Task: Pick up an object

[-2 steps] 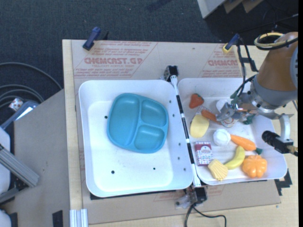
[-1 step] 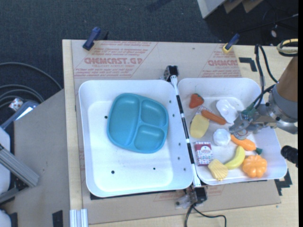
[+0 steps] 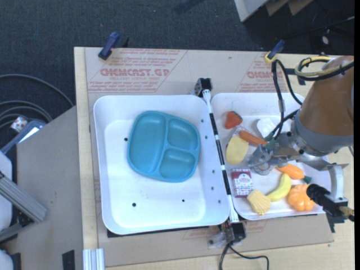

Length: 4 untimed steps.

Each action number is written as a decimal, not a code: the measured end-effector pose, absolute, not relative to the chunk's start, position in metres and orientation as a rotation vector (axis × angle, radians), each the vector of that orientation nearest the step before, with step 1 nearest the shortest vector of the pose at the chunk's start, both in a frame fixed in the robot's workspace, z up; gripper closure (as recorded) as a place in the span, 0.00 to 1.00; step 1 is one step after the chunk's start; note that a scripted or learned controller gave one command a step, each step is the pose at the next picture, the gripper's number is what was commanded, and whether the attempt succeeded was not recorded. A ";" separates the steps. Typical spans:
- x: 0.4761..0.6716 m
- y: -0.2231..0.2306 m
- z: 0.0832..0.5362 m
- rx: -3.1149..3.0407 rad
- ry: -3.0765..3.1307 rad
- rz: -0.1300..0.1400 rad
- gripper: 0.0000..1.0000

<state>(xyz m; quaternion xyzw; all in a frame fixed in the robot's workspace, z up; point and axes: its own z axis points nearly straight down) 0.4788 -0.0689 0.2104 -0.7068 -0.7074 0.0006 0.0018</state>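
The right bin (image 3: 247,103) holds several toy foods. A red strawberry (image 3: 233,118) lies near its back, an orange carrot (image 3: 251,138) just below it, and a pale yellow piece (image 3: 237,149) at the left. Along the front lie a red-and-white carton (image 3: 241,183), a yellow corn piece (image 3: 258,202), a banana (image 3: 280,188) and an orange pepper (image 3: 300,198). My gripper (image 3: 262,161) hangs low in the middle of this bin, between the yellow piece and a small orange piece (image 3: 292,171). The arm (image 3: 326,111) covers the bin's right side.
The left bin (image 3: 107,167) contains a blue divided plate (image 3: 164,146). A black clip (image 3: 203,85) sits on the wall between the bins. Cardboard (image 3: 140,69) lines the bench behind them, with blue clamps (image 3: 108,45) at its back corners. Cables (image 3: 28,103) lie at far left.
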 end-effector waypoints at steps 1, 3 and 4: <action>0.534 -0.079 0.230 -2.221 -2.223 0.000 1.00; 0.513 -0.078 0.236 -2.218 -2.220 0.001 1.00; 0.479 -0.085 0.244 -2.220 -2.219 0.002 1.00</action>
